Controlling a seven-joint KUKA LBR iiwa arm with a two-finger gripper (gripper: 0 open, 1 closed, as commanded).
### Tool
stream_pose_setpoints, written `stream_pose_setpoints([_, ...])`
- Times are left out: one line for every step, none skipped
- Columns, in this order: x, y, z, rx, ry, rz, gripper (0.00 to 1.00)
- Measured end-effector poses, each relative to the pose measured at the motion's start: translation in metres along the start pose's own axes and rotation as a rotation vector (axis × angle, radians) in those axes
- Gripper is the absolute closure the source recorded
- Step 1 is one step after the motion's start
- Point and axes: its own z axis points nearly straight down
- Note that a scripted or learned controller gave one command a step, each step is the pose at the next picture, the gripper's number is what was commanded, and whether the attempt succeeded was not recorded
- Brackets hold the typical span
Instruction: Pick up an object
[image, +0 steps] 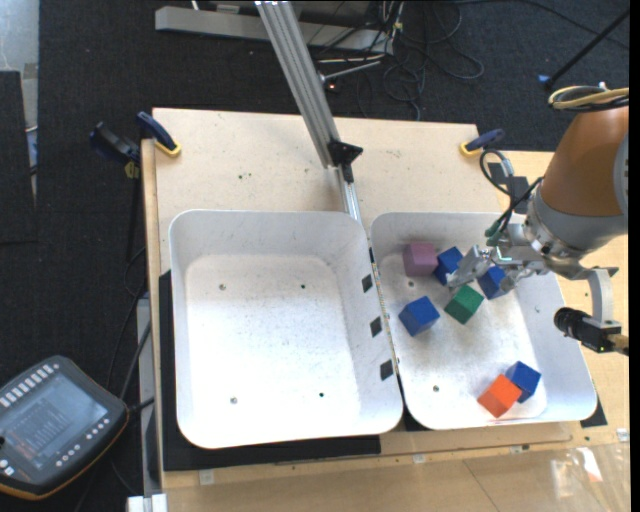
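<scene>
The blocks are lying in the right bin (560, 400): a purple block (420, 258) and a blue block (449, 263) are touching near its far side; a green block (464, 303) is sitting just beside another blue block (419, 315); an orange block (499, 396) is touching a blue block (523, 379) near the front corner; the end effector (487, 262) is hanging low over a small blue block (491, 284), though its grip cannot be judged; the left bin (200, 240) is sitting alongside on the tabletop (250, 160).
</scene>
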Motion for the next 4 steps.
stream_pose_setpoints([0.0,0.001,-0.002,-0.004,-0.001,0.001,0.0])
stream_pose_setpoints([-0.001,-0.006,0.043,0.0,-0.001,0.002,0.0])
stream_pose_setpoints([-0.001,0.002,0.084,-0.006,0.001,0.002,0.0])
stream_pose_setpoints([-0.003,0.007,0.088,-0.025,-0.005,0.0,0.0])
